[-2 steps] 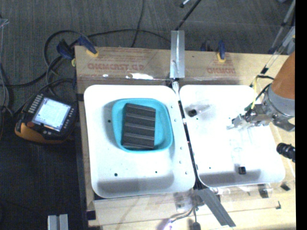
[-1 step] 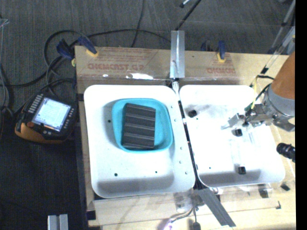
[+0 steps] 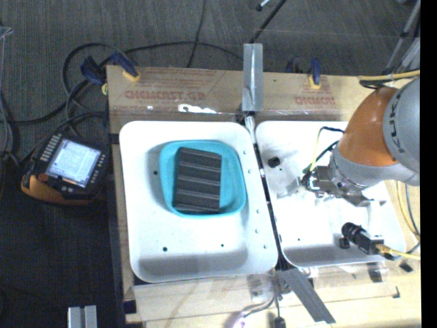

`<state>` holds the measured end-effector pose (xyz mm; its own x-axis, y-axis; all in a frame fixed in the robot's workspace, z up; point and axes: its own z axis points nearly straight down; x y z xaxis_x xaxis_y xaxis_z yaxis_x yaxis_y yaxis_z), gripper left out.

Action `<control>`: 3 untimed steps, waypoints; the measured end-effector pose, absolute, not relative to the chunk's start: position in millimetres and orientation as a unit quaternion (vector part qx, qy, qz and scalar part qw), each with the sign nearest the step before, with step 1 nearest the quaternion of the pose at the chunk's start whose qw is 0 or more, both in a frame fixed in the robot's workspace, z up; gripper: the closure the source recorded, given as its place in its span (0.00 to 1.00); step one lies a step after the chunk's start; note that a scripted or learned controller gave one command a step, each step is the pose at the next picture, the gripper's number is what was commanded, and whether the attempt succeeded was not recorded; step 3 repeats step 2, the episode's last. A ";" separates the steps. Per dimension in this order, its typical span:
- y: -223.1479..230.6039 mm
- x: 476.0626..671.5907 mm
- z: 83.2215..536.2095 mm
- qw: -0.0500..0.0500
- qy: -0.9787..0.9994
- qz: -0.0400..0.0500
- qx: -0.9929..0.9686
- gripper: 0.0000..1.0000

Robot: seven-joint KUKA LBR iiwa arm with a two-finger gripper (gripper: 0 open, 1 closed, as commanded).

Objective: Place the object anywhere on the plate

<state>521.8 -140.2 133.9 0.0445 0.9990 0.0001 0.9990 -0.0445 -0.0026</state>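
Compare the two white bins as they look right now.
The left bin bears a blue plate with a dark ribbed block lying on it; the right bin bears a small dark object. The arm hangs over the right bin, not the left bin. Both are shallow and white.

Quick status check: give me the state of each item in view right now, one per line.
Dark ridged block: lying flat on the plate.
Blue plate: flat in the left bin, carrying the block.
Arm: over the right bin.
Handheld screen: lit, on the floor.
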 end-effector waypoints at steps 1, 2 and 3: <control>-205.2 484.5 104.0 0.001 -0.689 0.001 -0.725 0.00; -168.5 500.9 301.6 -0.002 -0.721 0.001 -0.693 0.00; -168.5 500.9 301.6 -0.002 -0.721 0.001 -0.693 0.00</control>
